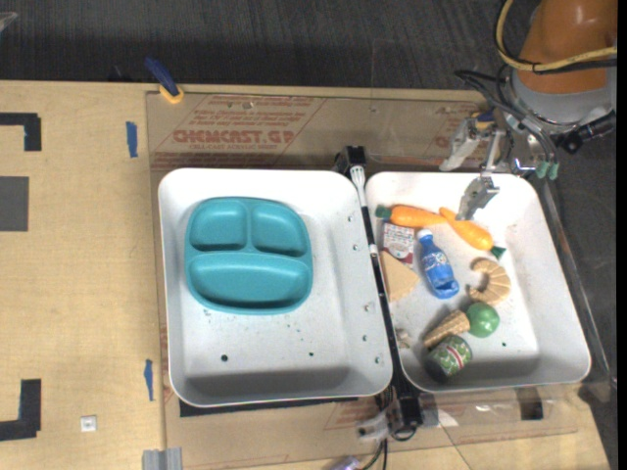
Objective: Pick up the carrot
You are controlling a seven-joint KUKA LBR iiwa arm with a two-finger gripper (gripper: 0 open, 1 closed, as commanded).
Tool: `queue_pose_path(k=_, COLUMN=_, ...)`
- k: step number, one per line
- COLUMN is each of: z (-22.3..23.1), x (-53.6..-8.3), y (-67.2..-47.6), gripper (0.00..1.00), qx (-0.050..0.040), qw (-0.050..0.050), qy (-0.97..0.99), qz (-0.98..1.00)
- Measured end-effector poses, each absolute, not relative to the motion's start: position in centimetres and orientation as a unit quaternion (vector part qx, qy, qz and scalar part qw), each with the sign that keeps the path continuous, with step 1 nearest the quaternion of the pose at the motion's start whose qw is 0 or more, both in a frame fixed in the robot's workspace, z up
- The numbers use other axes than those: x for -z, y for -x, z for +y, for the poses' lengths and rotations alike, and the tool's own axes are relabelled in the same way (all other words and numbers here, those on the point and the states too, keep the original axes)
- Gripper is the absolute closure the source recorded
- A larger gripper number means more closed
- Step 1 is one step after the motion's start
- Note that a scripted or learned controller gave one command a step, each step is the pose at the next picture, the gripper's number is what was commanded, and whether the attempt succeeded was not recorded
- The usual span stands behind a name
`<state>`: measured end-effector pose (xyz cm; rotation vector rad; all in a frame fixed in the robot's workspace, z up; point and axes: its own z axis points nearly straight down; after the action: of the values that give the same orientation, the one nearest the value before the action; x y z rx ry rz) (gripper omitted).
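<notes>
Carrot (468, 228) lies near right bin's (563, 292) far rim, jaws (468, 172) above.

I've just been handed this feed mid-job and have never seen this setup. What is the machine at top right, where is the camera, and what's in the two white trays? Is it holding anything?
One fixed camera looks down at a slant on a bench with two shallow white bins side by side. The grey and orange shape at top right is the robot arm, reaching in from the right. Its end effector hangs over the far edge of the right bin, just beside the carrots. I see nothing between its fingers, so it holds nothing yet.

The left bin holds a teal divided plate. The right bin holds toy food: two orange carrots, one lying near the divider and one nearer the end effector, a blue bottle, a small green ball, a green can and a few tan pieces.
</notes>
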<state>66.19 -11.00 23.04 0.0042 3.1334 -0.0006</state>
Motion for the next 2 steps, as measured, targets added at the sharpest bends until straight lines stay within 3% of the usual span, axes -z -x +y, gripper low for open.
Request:
queue_pose_path(k=1, z=-11.3, x=-12.3, y=-64.4, gripper=0.00, qx=0.0013, qw=0.017, qy=-0.001, qz=1.000)
queue_pose_path(k=2, z=-12.8, x=-10.8, y=-62.8, gripper=0.00, qx=-0.0007, qw=0.024, qy=-0.016, qz=1.000)
